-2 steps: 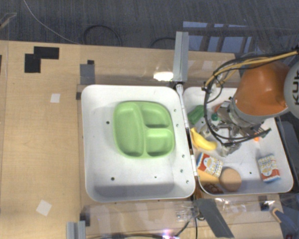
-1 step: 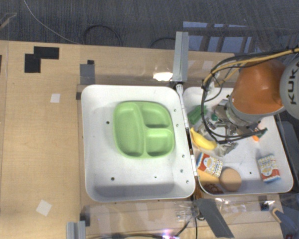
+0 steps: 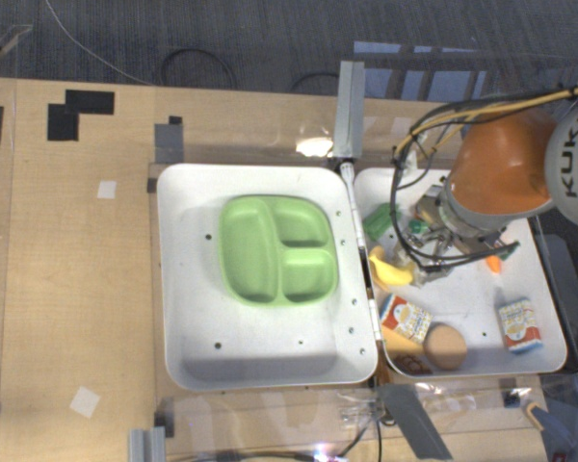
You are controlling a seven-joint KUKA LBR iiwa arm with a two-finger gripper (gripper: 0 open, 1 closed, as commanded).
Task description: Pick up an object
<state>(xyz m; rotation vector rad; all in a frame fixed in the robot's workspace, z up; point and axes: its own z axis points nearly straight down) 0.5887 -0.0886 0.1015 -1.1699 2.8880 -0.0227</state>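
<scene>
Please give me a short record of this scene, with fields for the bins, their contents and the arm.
left bin: holds a green divided tray
right bin: holds a banana, a small carton, a brown round object, a red and white box
arm: reaches over the right bin, above the banana end
gripper: hidden under the wrist

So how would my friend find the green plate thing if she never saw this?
Look at the left white bin; the right white bin holds many small items. Lying in its middle is the green tray. It is pale green with three sunken compartments, and is much bigger than anything else.
</scene>
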